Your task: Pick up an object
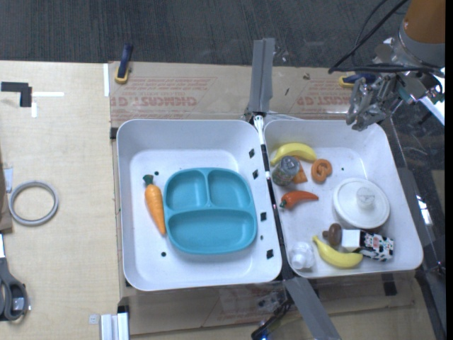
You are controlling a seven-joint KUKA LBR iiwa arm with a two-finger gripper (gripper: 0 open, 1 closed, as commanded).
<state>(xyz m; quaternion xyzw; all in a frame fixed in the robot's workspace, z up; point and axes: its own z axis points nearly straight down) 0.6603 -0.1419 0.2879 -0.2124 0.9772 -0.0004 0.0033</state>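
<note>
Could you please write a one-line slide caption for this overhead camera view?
Gripper hovers over the right bin's far corner; bananas, white lid inside; carrot and blue tray in the left bin.

Red print, upside down, ran along the cardboard sheet [185, 92] behind the bins; it seemed to read "CHEMICALS", not fully legible.

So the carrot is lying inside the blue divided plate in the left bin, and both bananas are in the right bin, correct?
Not quite. In the camera view the carrot lies on the floor of the left bin, beside the blue divided plate on its left edge, not inside it. Both bananas are in the right bin, as you said.
</note>
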